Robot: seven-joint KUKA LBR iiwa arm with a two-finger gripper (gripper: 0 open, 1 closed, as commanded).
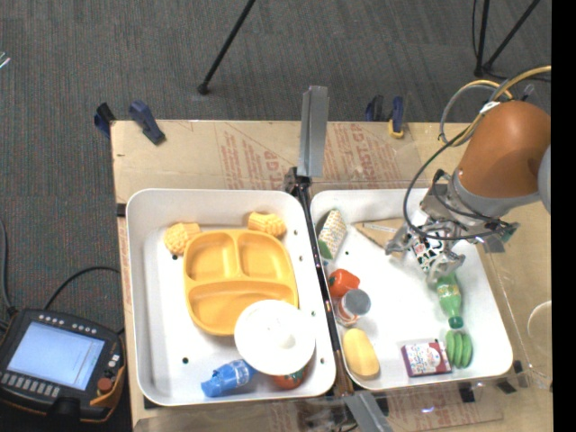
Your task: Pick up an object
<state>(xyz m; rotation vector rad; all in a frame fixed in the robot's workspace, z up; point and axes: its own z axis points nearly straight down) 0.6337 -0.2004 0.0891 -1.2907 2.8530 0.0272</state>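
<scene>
Nearest me in the right bin (500, 331): pink packet (424, 358), green bananas (459, 347), yellow lemon-like piece (361, 352), loose so any is grabbable. Further back, my gripper (430, 252) sits low over a black-and-white patterned item (428, 256), green bottle (448, 293) just beside; I can't tell how it's set. Left bin (144, 268) holds the yellow tray (238, 277).

We see the grey arm's gripper (430, 248) low over the right white bin (396, 306), at a black-and-white patterned carton (430, 256) — a green plastic bottle (449, 295) lies just below it. In the left white bin (144, 313) sit a yellow divided tray (236, 273) and a round white lid (274, 336).
</scene>
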